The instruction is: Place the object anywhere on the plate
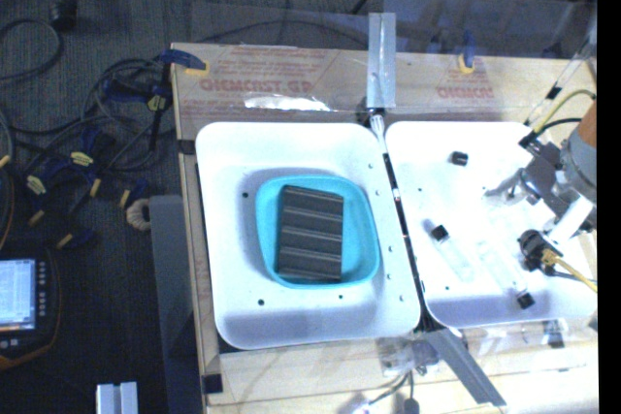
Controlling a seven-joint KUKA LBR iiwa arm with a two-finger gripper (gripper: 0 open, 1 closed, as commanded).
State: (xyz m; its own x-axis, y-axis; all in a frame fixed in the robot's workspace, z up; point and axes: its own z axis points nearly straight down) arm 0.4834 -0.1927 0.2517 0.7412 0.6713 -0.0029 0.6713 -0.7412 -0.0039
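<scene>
Camera view, looking down at a slant. Two shallow white plastic bins sit side by side on a wooden bench (291, 78).

Left white bin (225, 208): holds a light blue rounded-square plate (364, 242), near the bin's middle. On the plate lies a dark grey ribbed rectangular block (310, 233), flat, long side running away from the camera, well inside the plate rim and fully resting on it.

Right white bin (456, 296): a few small black pieces lie scattered on its floor, one near the top (459, 158), one left of centre (439, 232), one near the lower right corner (524, 300). A clear, hard-to-read item lies near the middle.

The grey arm with orange band (587, 145) enters at the right edge, over the right bin. The two-finger gripper (539, 208) sits above that bin's right side, well apart from the plate and the block. Cannot tell its opening; metal parts and cables blur together there. Nothing is seen held in it.
</scene>
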